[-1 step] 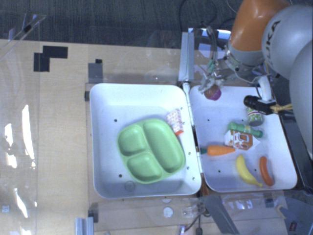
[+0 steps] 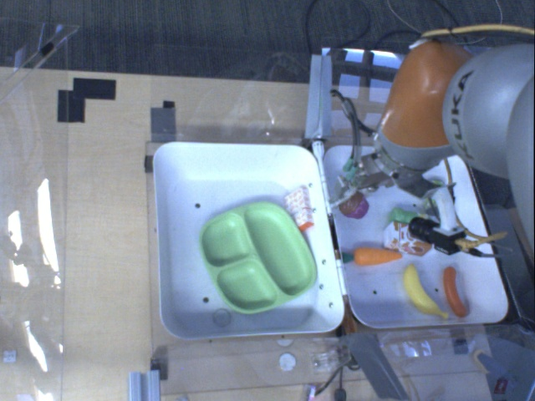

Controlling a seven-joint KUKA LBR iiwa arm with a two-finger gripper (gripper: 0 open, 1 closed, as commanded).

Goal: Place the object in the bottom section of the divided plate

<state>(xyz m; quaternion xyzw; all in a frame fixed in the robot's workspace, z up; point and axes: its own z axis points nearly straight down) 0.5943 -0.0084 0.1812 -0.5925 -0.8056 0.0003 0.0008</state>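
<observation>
A green divided plate (image 2: 257, 256) lies in the left bin (image 2: 180, 190), with one long section on its right side and two smaller ones on its left. A small red and white packet (image 2: 299, 205) rests by the plate's upper right rim. In the right bin (image 2: 489, 307), my gripper (image 2: 356, 184) hangs at the upper left, just above a small purple object (image 2: 357, 207). Whether it touches that object is unclear.
The right bin also holds an orange carrot (image 2: 376, 256), a yellow banana (image 2: 420, 291), a red sausage (image 2: 455, 291) and a white, green and orange pouch (image 2: 401, 230). The arm's orange band (image 2: 422, 90) looms over the bin's far end.
</observation>
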